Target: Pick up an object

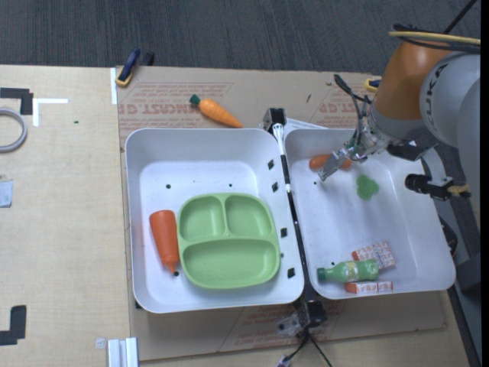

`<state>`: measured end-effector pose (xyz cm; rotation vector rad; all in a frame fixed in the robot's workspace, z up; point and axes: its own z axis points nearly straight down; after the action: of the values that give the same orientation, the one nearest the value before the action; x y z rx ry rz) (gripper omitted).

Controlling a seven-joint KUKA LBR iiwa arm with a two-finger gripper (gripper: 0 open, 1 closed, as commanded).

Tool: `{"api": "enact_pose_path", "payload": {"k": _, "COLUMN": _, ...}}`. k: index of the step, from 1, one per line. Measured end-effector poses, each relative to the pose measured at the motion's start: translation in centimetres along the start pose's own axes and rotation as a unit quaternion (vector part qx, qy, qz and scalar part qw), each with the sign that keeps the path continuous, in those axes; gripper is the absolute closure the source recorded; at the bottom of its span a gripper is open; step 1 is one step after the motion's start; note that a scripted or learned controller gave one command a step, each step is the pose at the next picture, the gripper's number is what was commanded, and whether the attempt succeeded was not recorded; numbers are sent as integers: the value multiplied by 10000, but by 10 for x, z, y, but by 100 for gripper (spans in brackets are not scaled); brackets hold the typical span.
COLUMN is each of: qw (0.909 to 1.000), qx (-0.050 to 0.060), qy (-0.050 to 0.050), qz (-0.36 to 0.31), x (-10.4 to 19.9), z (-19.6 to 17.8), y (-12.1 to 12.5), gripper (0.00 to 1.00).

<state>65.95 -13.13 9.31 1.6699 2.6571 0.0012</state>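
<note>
Landmark green divided plate point(229, 240) in left bin point(145, 281) | orange cup point(164, 239) touching its left | green bottle point(350, 271) and snack packets point(376, 255) to its right, in right bin point(428, 277) | green lump point(367, 188) farther right | gripper point(336, 163) beyond, right of plate; cannot tell jaw state; small orange object point(321, 161) at fingertips | toy carrot point(216, 112) outside bins, beyond plate.

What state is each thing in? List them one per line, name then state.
tool: low in the right bin, beside a small orange object; grip cannot be told.
small orange object: lying near the right bin's far wall.
green bottle: lying on its side.
green divided plate: flat in the left bin.
orange cylinder: lying beside the plate.
toy carrot: lying outside the bins.
</note>
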Motion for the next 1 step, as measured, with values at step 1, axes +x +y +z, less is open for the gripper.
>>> {"api": "enact_pose_path", "payload": {"k": 1, "qw": 10000, "qx": -6, "qy": -7, "qz": 17, "x": -1, "z": -10, "y": 0, "gripper": 100}}
